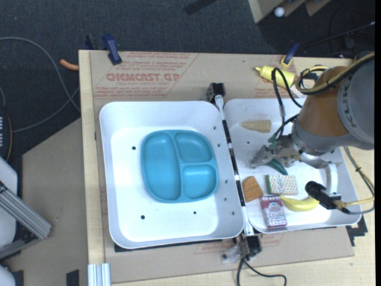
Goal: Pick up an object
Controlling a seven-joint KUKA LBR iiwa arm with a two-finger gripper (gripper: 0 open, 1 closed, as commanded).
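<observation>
Bench, left bin (119,159) with blue tray (178,164), right bin (250,219) with banana (299,204).

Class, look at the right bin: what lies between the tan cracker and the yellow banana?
In the camera view, a small red box lies between the cracker and the banana, slightly nearer the bin's front edge.

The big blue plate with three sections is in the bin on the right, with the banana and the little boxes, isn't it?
Not quite. The camera view shows the blue plate alone in the left bin. The banana and the little boxes lie in the right bin.
</observation>
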